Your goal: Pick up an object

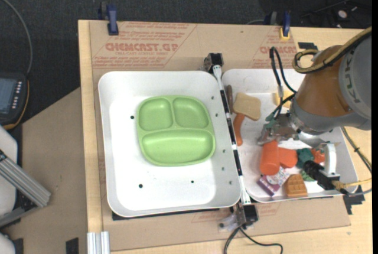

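A: How many things do you count?

B: Two white bins side by side. The left bin (118, 129) bears one green divided plate (175, 130) with three compartments. The right bin (251, 78) holds a small heap: one tan bread-like slice (248, 106), one orange cylinder (270, 159), one slim orange-red stick (238, 127), one small purple packet (269, 183), one waffle-like orange piece (296, 186), and a dark green piece (306, 158) beside it.

A: Which way does the orange cylinder run?

B: Its long axis runs roughly up and down the view, tilted slightly, with the purple packet touching its lower end.

A: And against the gripper?

B: The gripper (273, 133) sits just above the cylinder's upper end, very near it or touching; I cannot tell which. The arm's orange band and grey wrist cover the mechanism, so I cannot tell how the jaws stand, and nothing shows between them.

A: Other neighbours of the cylinder?

B: The stick lies to its left by the dividing wall; the bread-like slice is farther up.
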`<state>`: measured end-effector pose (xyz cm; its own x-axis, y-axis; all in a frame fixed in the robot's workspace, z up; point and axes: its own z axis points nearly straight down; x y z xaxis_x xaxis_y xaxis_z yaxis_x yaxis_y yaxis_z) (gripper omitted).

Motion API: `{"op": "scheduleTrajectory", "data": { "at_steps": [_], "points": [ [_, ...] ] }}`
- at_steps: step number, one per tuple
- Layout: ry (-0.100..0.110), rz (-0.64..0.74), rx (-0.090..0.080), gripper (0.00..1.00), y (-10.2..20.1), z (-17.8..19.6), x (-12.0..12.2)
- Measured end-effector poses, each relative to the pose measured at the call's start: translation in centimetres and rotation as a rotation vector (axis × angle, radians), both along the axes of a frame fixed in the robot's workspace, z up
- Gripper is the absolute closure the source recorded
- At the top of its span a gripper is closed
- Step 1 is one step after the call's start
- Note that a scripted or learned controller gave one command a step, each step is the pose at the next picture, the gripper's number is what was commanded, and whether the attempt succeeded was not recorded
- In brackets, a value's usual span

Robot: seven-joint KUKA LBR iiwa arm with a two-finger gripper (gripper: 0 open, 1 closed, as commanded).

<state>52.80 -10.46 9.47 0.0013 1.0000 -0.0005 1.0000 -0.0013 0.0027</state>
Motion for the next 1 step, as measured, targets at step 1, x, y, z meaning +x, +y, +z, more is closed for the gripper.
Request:
{"op": "scheduleTrajectory", "data": {
  "at_steps": [1],
  "points": [
    [-0.011,0.009,0.000,1.00,6.25,9.62,6.81]
  ]
}}
